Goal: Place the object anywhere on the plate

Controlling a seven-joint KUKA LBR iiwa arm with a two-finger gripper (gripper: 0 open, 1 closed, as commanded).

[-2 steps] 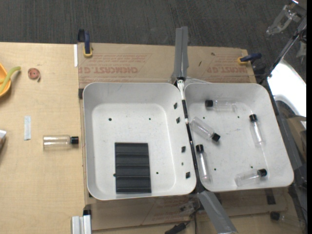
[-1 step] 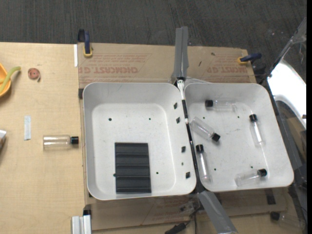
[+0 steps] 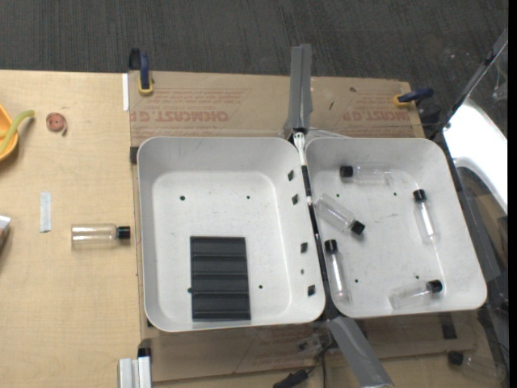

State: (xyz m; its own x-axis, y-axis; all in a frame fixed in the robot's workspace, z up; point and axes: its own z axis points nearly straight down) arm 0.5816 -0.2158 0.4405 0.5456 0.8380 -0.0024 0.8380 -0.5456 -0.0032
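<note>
I am seeing two bins of smooth white plastic with a slight gloss. The plate is looking matt black and ribbed. The vials are showing clear plastic with black caps. The bench is looking like pale matt wood, with brown cardboard.

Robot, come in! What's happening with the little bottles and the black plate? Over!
Five clear vials with black caps lying loose in right bin. Black ridged plate in left bin, nothing on it. No vial moved yet.
</note>
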